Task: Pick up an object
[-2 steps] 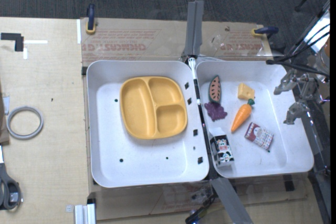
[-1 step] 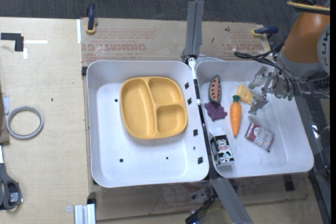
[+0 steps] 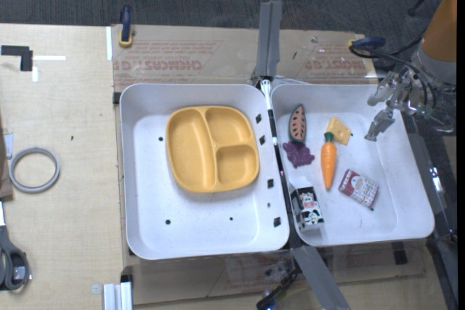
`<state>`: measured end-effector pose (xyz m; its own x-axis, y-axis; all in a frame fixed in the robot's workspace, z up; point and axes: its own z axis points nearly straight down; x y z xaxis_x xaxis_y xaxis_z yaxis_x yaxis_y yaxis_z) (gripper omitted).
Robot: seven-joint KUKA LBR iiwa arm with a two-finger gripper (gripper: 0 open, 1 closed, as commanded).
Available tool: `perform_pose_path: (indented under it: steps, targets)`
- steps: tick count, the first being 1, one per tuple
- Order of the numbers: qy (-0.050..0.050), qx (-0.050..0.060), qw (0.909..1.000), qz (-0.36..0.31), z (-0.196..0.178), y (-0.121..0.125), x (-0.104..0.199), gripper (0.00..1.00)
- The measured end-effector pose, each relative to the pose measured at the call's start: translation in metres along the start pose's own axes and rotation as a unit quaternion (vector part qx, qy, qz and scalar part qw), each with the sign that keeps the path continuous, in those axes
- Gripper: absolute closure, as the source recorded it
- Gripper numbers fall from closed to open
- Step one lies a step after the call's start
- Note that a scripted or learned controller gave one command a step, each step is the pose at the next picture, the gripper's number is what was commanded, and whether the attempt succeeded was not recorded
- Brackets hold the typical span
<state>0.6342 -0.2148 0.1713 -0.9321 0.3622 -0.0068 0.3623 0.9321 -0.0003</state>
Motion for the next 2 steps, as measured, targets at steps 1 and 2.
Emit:
perform_pose_path:
  steps: [1, 2]
  targets:
    - [0.001, 0.000, 0.9915, 0.130, 0.0765, 0.0643, 0.0069, 0.00]
    - [-0.001, 0.001, 0.9918, 0.128, 0.0667, 0.0655, 0.0061, 1.00]
